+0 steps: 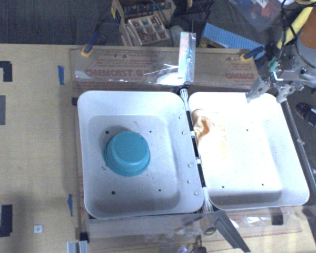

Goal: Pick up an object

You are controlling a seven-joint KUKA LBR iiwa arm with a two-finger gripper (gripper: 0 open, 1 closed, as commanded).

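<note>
A teal round bowl [127, 153] lies upside down in the left white bin [95, 109], left of its middle. A small tan-and-orange object [201, 126] rests against the left wall of the right white bin [284, 188]; what it is stays unclear. My gripper [267, 93] hangs over the far right corner of the right bin, well away from both objects. Its two fingers [254, 91] stand apart, open, with nothing between them.
A clear plastic sheet and an upright metal strip [187, 57] stand behind the bins. Boxes, cables and clutter lie beyond the bench's far edge. The bench top at left is bare wood with black markers.
</note>
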